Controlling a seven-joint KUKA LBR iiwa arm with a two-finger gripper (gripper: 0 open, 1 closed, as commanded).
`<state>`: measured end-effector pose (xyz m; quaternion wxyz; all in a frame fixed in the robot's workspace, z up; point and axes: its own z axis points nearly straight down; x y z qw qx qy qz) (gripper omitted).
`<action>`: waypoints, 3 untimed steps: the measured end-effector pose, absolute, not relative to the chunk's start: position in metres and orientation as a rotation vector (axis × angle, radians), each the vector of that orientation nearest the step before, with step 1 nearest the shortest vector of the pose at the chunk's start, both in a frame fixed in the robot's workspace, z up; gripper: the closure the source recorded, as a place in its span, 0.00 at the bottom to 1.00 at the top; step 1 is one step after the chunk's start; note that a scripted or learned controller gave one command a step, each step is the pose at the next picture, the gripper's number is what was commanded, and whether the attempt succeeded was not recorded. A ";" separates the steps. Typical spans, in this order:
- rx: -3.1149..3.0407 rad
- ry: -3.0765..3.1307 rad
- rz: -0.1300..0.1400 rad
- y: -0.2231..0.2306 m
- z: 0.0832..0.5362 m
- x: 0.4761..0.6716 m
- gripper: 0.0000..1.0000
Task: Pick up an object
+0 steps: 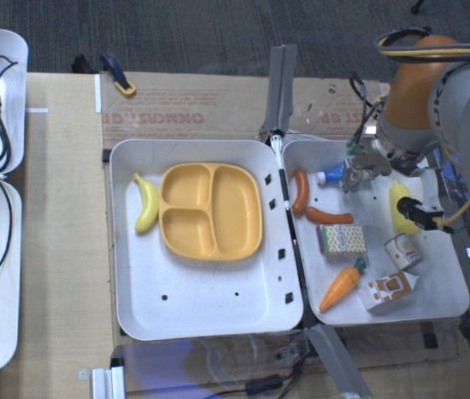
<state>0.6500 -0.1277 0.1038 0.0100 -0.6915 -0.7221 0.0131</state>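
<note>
My gripper [354,176] hangs low over the back of the right bin [455,293], just right of a small blue and white object [331,175]. In the same bin lie two reddish sausages [300,191] [329,216], a green-edged box [342,239], a carrot [340,287], a brown and white carton [389,289], a smaller carton [403,252] and a yellow item [401,207] partly behind a black cable. Nothing is visibly held.
The left bin [202,306] holds a yellow divided plate [212,210] and a banana [145,204] along its left side. A metal divider post [280,90] rises between the bins at the back. The arm's grey and orange body [434,81] covers the right bin's far right corner.
</note>
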 end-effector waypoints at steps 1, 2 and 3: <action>-2.159 -2.254 0.041 -0.128 0.104 0.650 0.00; -2.163 -2.252 0.041 -0.129 0.113 0.650 1.00; -1.993 -2.386 0.022 -0.186 0.088 0.652 1.00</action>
